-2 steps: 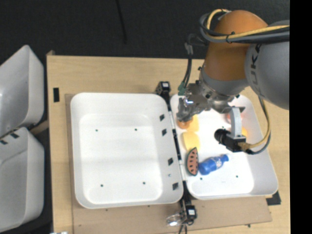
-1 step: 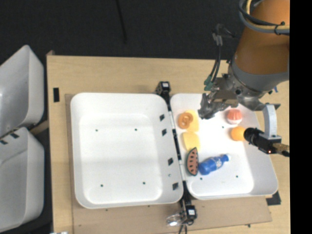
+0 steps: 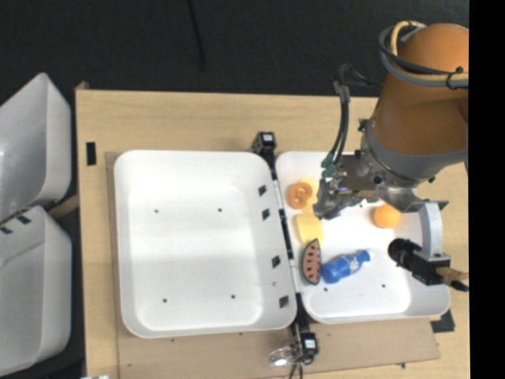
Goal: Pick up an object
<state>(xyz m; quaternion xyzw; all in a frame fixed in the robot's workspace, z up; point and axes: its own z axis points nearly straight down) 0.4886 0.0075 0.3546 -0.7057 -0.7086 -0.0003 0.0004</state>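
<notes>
The claw (image 3: 331, 201) hangs low in the right bin (image 3: 355, 306); its state cannot be determined. The yellow block (image 3: 308, 227) lies just below-left of it, the orange ring (image 3: 299, 194) just left, both near the bin's left wall.

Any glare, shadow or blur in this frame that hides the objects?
Camera view: left bin evenly lit with mild glare; arm's shadow falls by the gripper, whose tips look dark and soft; blue bottle and orange ball stay clear.

Wooden bench (image 3: 95, 235) bearing two white bins (image 3: 197, 243).
</notes>
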